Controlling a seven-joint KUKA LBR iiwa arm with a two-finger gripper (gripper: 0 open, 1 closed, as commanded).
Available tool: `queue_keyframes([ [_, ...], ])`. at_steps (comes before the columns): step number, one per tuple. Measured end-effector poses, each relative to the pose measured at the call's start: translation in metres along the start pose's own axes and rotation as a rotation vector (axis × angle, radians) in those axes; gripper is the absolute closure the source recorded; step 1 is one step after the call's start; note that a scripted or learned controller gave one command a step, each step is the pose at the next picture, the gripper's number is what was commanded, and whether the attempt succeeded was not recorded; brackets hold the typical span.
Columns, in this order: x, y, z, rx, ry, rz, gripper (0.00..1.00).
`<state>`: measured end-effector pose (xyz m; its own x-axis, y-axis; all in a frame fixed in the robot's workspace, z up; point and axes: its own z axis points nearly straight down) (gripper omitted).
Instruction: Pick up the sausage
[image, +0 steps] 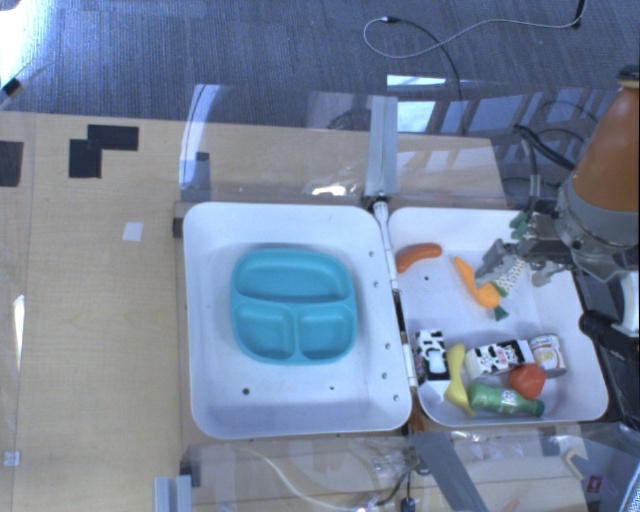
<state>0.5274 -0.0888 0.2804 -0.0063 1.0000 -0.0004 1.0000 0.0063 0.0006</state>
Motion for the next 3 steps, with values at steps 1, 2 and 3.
queue_keyframes([
  [1, 0.056, 0.003, -0.127, -0.004, 0.000, 0.117, 0.00],
  [2, 0.101, -0.025, -0.155, -0.006, -0.001, -0.190, 0.00],
  [3, 0.102, -0.022, -0.165, -0.008, -0.002, -0.197, 1.00],
])
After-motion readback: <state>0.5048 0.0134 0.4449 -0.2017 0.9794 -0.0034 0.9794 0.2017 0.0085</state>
